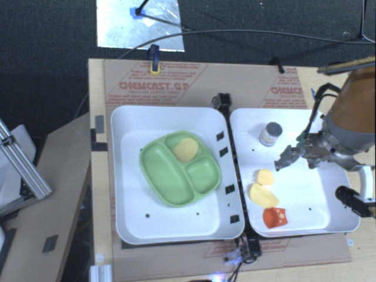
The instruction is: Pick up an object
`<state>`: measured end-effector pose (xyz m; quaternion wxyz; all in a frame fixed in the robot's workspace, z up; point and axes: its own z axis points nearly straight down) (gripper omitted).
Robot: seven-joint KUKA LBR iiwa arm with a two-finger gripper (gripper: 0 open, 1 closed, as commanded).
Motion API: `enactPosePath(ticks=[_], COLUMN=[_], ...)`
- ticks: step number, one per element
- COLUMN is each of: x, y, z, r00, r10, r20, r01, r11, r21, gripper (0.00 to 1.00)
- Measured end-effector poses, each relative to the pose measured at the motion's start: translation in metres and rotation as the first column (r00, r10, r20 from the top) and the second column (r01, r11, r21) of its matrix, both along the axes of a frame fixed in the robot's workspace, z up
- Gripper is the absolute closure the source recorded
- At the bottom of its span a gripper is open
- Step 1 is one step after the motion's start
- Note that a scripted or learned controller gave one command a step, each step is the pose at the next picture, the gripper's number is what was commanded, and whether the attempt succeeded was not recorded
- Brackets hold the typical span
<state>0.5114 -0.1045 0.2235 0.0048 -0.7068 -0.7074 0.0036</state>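
The right bin [311, 213] holds a small grey can [271, 134] at its back left. Along its left side lie a small yellow piece [265, 177], a larger yellow piece [262, 195] and a red item [275, 217] near the front. My gripper [284, 159] hangs over the middle of this bin, pointing left. It sits just right of and above the small yellow piece, and below the can. Nothing shows in its grasp.
In the left bin [135, 216] a green divided plate [170, 181] carries a yellow food item [186, 150] in its top compartment. A black divider [230, 157] runs between the bins. The arm's grey body [352, 128] covers the right bin's far right side.
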Motion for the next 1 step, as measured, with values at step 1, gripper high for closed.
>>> enactPosePath(ticks=[1], x=[0.0027], y=[0.0003], z=[0.0065], r00=[1.0], r10=[0.003], r20=[0.014], r01=[-0.003], r11=[1.0], r21=[-0.002], gripper=[0.0])
